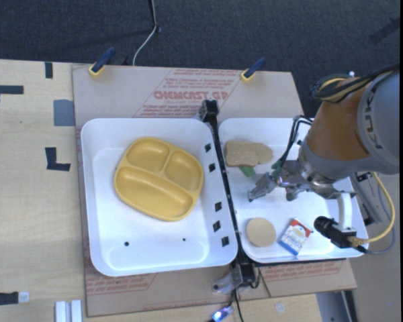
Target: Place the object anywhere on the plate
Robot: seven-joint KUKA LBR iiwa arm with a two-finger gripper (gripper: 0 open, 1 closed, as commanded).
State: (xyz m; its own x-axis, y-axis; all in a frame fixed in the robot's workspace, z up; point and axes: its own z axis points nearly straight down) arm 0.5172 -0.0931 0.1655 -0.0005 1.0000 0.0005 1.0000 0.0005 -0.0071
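**Arm over the right bin, plate in the left**

I see the yellow divided plate (159,178) in the left bin (97,247), tilted toward the frame's upper right. In the right bin (269,252), the gripper (265,185) hangs at centre right, its fingers spread with nothing between them. A tan bread slice (247,153) lies just above it, with a small green piece (246,170) at the slice's lower edge. Lower down I have a round beige disc (260,231) and, beside it, a small red, white and blue packet (295,236).

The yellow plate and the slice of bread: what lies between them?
In the camera view, the black divider between the bins separates plate from bread.
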